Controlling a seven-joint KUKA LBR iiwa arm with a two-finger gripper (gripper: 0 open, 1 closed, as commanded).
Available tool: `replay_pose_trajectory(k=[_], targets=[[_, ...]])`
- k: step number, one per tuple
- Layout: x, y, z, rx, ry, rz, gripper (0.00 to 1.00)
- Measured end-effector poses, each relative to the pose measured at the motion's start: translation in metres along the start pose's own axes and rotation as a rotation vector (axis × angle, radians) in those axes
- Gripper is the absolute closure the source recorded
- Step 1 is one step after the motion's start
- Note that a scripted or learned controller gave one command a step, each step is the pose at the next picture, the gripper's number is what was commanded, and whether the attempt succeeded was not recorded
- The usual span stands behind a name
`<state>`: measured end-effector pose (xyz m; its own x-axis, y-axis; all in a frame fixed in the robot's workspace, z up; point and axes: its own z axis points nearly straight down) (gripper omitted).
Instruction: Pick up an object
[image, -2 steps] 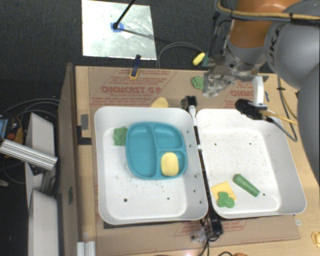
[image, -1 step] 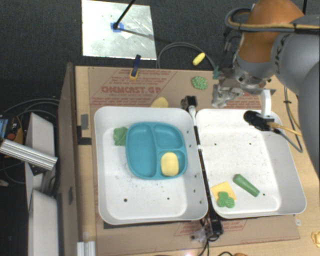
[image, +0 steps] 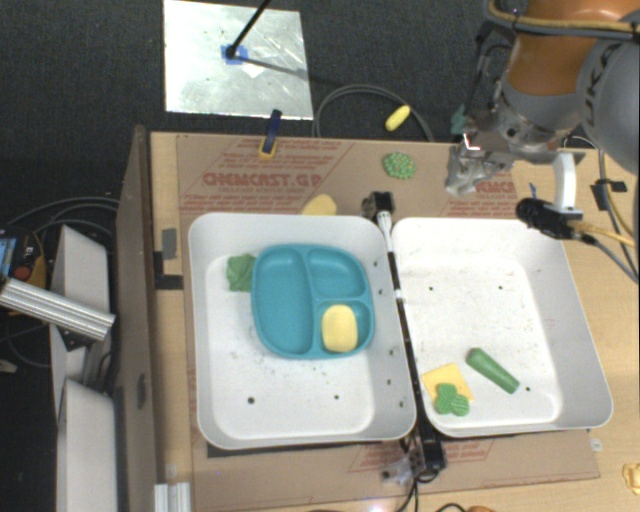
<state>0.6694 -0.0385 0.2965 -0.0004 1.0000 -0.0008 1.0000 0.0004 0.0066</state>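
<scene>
Left shallow white bin (image: 215, 300): teal divided plastic plate (image: 290, 295) with a yellow egg-shaped toy (image: 339, 327) in its lower-right compartment, green leafy piece (image: 240, 272) at the plate's left edge. Right shallow white bin (image: 570, 300): green cylinder pickle toy (image: 492, 369), yellow wedge (image: 443, 381), small green bumpy piece (image: 452, 403) touching it. Gripper (image: 468, 172) beyond right bin's far rim, well apart from these; grip state unclear.

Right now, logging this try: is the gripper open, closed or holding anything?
Gripper: cannot be told; it hangs above the bench behind the right bin.

Arm (image: 560, 60) cut off at top edge, green leaf (image: 240, 272) partly under blue tray (image: 290, 300)
</scene>
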Motion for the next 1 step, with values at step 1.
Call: replay_pose_trajectory(k=[1], targets=[[-0.0250, -0.0306, 0.0222, 0.008, 0.000, 0.002, 1.00]])
